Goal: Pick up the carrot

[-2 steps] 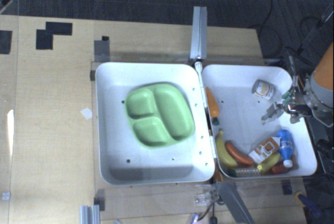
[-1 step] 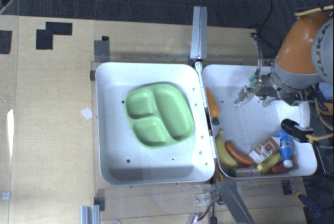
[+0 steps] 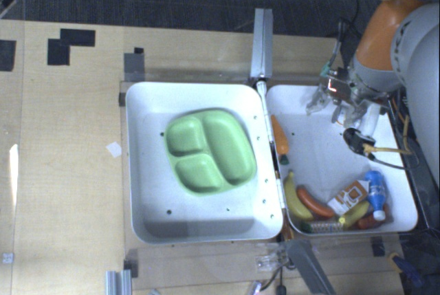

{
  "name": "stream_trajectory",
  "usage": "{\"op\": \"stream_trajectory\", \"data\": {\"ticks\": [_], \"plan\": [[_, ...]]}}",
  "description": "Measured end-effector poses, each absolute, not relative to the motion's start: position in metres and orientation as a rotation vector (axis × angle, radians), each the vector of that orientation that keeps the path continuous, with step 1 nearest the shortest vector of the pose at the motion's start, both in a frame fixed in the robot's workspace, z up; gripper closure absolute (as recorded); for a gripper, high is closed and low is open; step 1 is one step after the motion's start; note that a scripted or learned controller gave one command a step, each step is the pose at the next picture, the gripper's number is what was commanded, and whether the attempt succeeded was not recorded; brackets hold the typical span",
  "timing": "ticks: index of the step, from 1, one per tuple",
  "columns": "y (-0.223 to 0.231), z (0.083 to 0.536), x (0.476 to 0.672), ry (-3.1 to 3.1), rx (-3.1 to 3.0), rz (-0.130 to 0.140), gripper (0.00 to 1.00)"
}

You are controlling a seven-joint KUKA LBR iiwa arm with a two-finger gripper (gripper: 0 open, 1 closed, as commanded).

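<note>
Your gripper (image 3: 328,106) is at the end of the right bin (image 3: 316,156) closest to the arm. Its two pale fingers (image 3: 315,102) stand apart, and you see only white bin floor between them. It holds nothing. I think it is open like that so it is ready to go around something.

The floor by the gripper is bare. The carrot (image 3: 278,134) is not there. It lies across the bin from the gripper, flat and tight against the wall that the two bins share. It is long and orange, and it runs along that wall. That is a hard spot, because one finger gets very little room between carrot and wall. My guess is that you must bring the gripper over to that wall and turn it, so it closes across the thin carrot and not along it.

Farther from the gripper, at the other end of the same bin, things sit in a heap: a banana (image 3: 295,194), a red sausage (image 3: 315,204), a box (image 3: 349,196) and a blue bottle (image 3: 375,190). They are well apart from the gripper. The banana's tip is near the carrot's end, so take care not to grab it too.

Farthest from the gripper, past the shared wall, the left bin (image 3: 148,115) holds a green tray (image 3: 210,149). It lies flat in the middle and is no part of this job.
</note>
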State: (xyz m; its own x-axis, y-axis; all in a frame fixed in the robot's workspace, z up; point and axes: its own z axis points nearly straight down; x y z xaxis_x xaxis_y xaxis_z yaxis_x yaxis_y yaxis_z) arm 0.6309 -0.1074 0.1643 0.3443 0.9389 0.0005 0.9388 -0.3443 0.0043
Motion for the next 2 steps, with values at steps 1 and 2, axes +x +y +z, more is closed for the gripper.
{"op": "stream_trajectory", "data": {"ticks": [1, 2], "plan": [[-0.091, 0.12, 0.661, 1.895, 2.501, 0.004, 0.0], [-0.089, 0.133, 0.663, 1.902, 2.49, 0.009, 1.0]]}}
